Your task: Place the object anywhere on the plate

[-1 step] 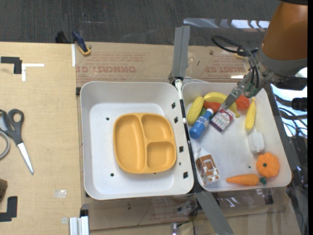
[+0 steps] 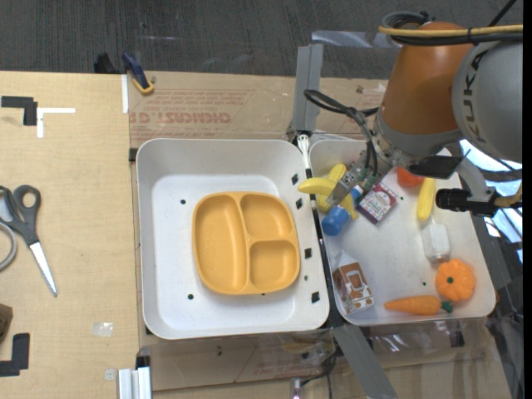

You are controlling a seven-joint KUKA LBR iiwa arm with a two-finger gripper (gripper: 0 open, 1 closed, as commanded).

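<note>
The gripper (image 2: pixel 349 183) sits low at the right bin's (image 2: pixel 391 260) left edge, beside a yellow banana (image 2: pixel 322 183); finger state cannot be determined. The yellow divided plate (image 2: pixel 247 242) lies in the left bin (image 2: pixel 158 248).

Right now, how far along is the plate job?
Nothing looks done yet: the yellow three-compartment plastic plate in the left white bin has nothing on it. In hand: the gripper is low in the right white bin at the yellow banana; a grasp isn't clear. Left: lift, carry over, set down.
</note>
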